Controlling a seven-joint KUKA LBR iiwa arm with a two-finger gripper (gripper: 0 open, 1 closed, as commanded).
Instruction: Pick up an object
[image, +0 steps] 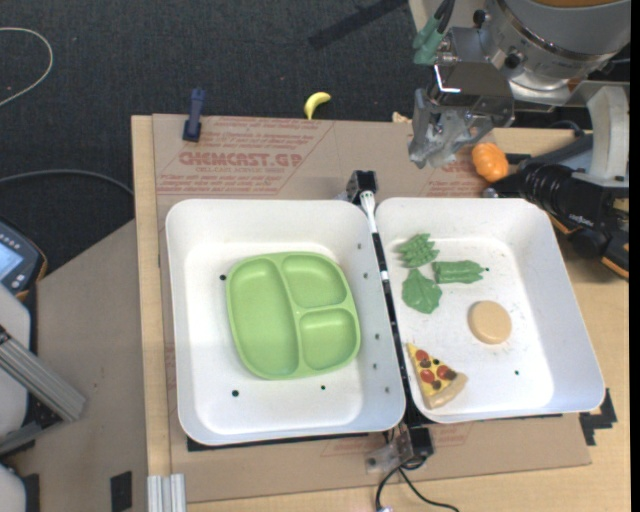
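Dark speckled carpet surrounds a desk (250, 150) topped with a brown cardboard sheet printed in red letters, and two shallow white bins sit on it side by side. Left bin (190, 300) carries a glossy light-green plastic plate (293, 315), rounded-square and split into three compartments. Right bin (560, 300) holds the loose pieces: three flat green leaves (435, 272) with jagged edges clustered near its upper left, a smooth tan disc (490, 322) like a cookie to the right of them, and a triangular pizza slice (436, 376) with red dots at the bin's front left corner.

Above the far rim of the right bin hangs the claw (440, 140), grey metal, raised over the cardboard and well apart from every piece; the leaves lie nearest, below it in the view, the disc and slice farther on. Nothing sits between its fingers, though whether they are spread or closed I cannot tell. Just right of it a small orange ball (489, 161) rests on the cardboard. A yellow banana (317, 103) lies at the far edge, a blue clip (194, 114) toward the left.
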